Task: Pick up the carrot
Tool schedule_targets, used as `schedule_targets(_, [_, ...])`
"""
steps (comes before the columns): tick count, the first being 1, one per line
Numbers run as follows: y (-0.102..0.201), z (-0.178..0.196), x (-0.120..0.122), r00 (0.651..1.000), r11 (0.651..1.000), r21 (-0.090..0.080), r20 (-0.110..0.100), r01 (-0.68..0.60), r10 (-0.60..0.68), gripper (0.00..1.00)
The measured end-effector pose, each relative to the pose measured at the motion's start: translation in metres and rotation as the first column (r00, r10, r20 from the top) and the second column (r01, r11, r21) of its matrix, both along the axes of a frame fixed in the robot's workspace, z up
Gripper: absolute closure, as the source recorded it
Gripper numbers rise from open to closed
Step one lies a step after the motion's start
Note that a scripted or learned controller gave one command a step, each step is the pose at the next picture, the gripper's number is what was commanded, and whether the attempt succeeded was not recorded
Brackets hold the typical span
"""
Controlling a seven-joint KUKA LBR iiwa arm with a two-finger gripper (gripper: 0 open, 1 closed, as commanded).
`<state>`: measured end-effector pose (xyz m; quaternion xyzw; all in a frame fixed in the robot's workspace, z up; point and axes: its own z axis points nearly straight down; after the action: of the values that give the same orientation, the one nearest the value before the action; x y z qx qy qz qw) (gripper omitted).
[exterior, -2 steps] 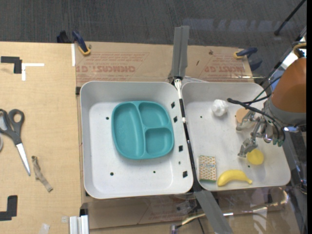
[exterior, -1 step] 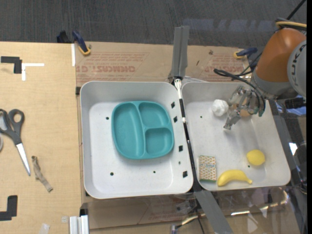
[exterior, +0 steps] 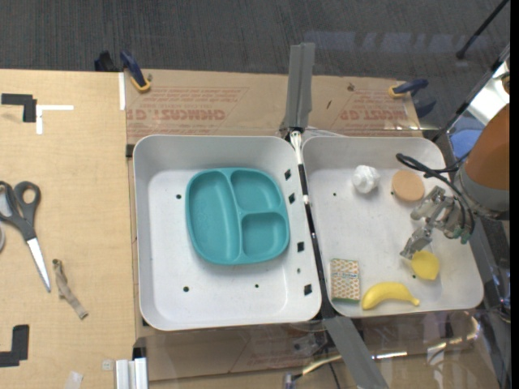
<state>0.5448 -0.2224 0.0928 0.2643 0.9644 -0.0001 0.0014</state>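
A tan-orange round piece (exterior: 408,186) lies near the back of the right bin (exterior: 324,217); no clearly carrot-shaped thing shows. My gripper (exterior: 412,235) hangs over the right side of that bin, just in front of the tan-orange piece and just behind a yellow lemon (exterior: 426,266). Its fingers are open with nothing between them. The arm's orange band (exterior: 496,156) is at the right edge.
A white crumpled lump (exterior: 365,178), a yellow banana (exterior: 388,295) and a small patterned box (exterior: 345,279) also lie in the right bin. The left bin (exterior: 154,241) holds a teal divided plate (exterior: 238,215). Scissors (exterior: 24,221) rest on the bench at the left.
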Motion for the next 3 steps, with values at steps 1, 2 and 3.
schedule_targets(1, [0.021, 0.0, 0.044, 0.977, 0.977, 0.0, 0.001, 0.212, -0.212, 0.0])
schedule_targets(2, [0.008, 0.023, -0.02, 0.91, 0.91, 0.001, 0.0, 0.414, -0.414, 0.0])
schedule_targets(3, [0.008, 0.033, -0.018, 0.912, 0.912, 0.0, 0.005, 0.41, -0.41, 1.0])
